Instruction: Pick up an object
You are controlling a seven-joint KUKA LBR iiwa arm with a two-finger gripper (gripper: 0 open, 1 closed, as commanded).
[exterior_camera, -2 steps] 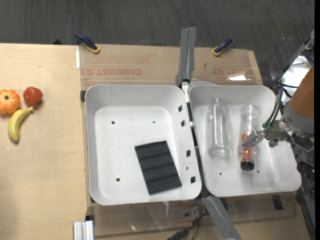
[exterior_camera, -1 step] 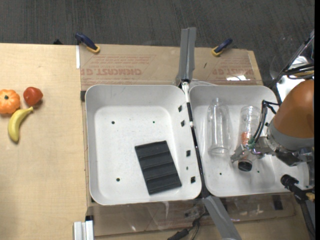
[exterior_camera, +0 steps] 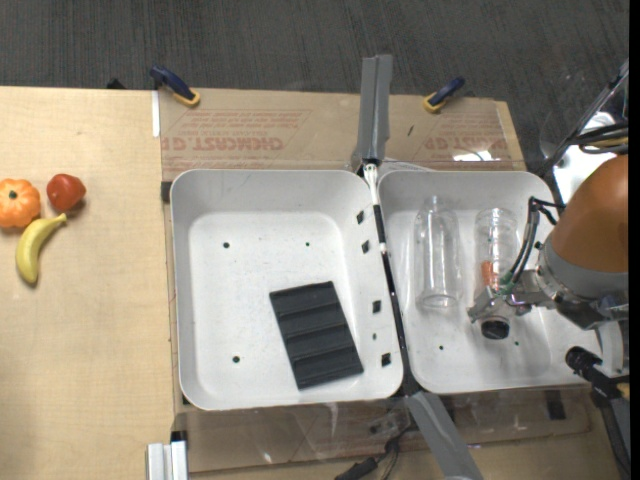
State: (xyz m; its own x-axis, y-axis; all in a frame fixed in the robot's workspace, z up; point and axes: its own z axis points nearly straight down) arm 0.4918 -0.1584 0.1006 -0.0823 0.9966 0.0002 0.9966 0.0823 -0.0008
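A black ribbed rectangular block (exterior_camera: 315, 335) lies flat in the left bin (exterior_camera: 181, 288), toward its front. Two clear plastic bottles lie side by side in the right bin (exterior_camera: 450, 366): one (exterior_camera: 435, 258) near the bin's left wall and one (exterior_camera: 494, 236) further right, with something orange showing at its lower end. My gripper (exterior_camera: 494, 318) is low in the right bin, right at the near end of the right-hand bottle. The arm's orange band (exterior_camera: 605, 218) rises behind it at the right edge.
On the wooden bench to the left lie an orange fruit (exterior_camera: 17, 204), a red fruit (exterior_camera: 65, 192) and a banana (exterior_camera: 35, 248). Two clamps (exterior_camera: 175, 85) (exterior_camera: 443, 92) hold cardboard behind the bins. A grey divider bar (exterior_camera: 375, 108) runs between the bins.
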